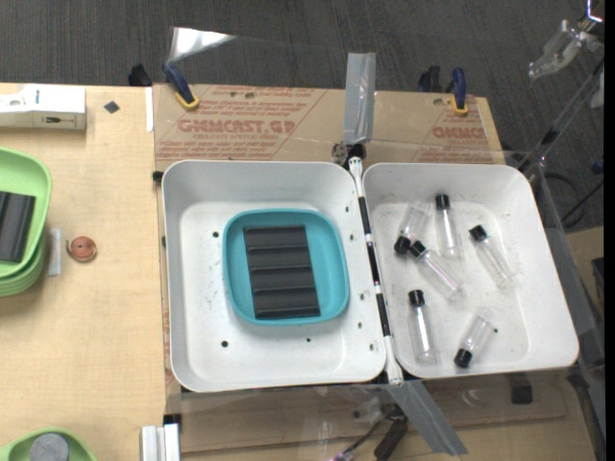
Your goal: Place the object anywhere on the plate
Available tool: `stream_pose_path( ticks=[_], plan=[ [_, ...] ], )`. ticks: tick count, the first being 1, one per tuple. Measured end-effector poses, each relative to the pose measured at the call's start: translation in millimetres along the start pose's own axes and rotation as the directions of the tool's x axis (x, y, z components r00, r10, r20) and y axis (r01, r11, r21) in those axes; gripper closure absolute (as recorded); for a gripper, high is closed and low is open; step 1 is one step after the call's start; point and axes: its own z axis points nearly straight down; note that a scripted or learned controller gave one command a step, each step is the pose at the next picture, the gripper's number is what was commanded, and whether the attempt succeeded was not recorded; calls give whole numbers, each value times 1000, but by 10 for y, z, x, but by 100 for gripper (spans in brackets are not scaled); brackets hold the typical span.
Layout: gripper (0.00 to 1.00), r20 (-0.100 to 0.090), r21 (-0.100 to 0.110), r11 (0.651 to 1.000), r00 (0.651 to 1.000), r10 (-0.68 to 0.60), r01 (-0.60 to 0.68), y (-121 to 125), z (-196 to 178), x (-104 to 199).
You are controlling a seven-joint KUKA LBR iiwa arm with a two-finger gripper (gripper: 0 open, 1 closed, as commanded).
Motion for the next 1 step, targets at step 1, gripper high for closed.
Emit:
stream_pose_path(
  ticks=[1],
  plan=[
    [0,0,0,1000,1000,0,0,0,0,0]
  ],
)
